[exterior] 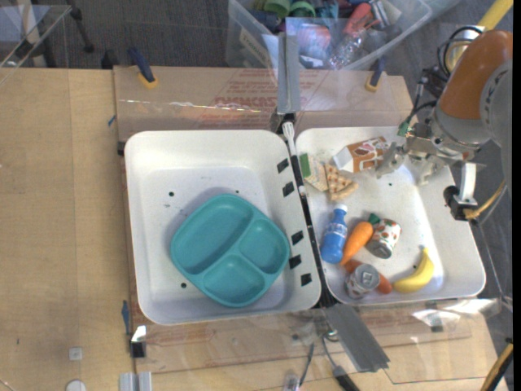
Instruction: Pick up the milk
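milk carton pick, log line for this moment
gripper at milk carton | right bin far end | hold unconfirmed | teal plate left bin

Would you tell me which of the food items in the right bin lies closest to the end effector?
The milk carton at the bin's far side, right beside the end effector. The blue bottle, carrot and banana all lie nearer the camera.
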